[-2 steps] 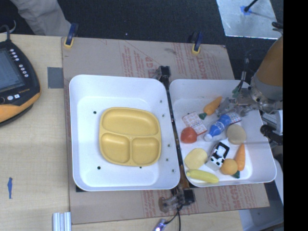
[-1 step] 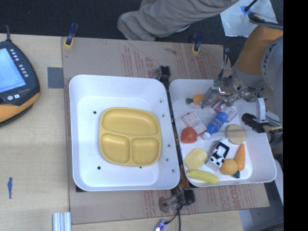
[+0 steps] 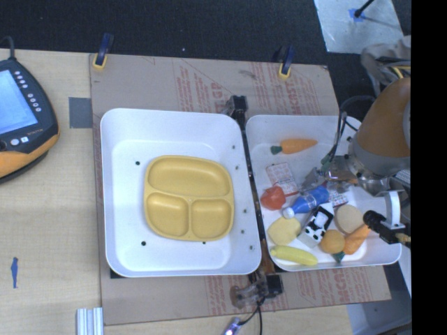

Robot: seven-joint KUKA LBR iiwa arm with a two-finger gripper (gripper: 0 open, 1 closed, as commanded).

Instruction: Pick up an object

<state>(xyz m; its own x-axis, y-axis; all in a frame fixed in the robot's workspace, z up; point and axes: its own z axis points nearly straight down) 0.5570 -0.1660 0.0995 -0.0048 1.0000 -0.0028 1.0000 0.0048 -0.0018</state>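
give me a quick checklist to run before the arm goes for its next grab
1. Items within reach in the right bin: ok, carrot, banana, tomato and others lie there.
2. Gripper over the right bin: ok.
3. Gripper holding something: cannot tell.
4. Target standing free: not ok, the items near the bin's front crowd together; the carrot lies apart.
5. Yellow tray in the left bin, away from the pile: ok.

Even, fairly bright light falls from overhead, and the left white bin (image 3: 174, 121) glares almost featureless around the yellow tray (image 3: 188, 197). Shadows there are soft and thin. Detail is grainy and slightly soft; beyond the bin's far rim the floor (image 3: 174, 12) sinks dark.
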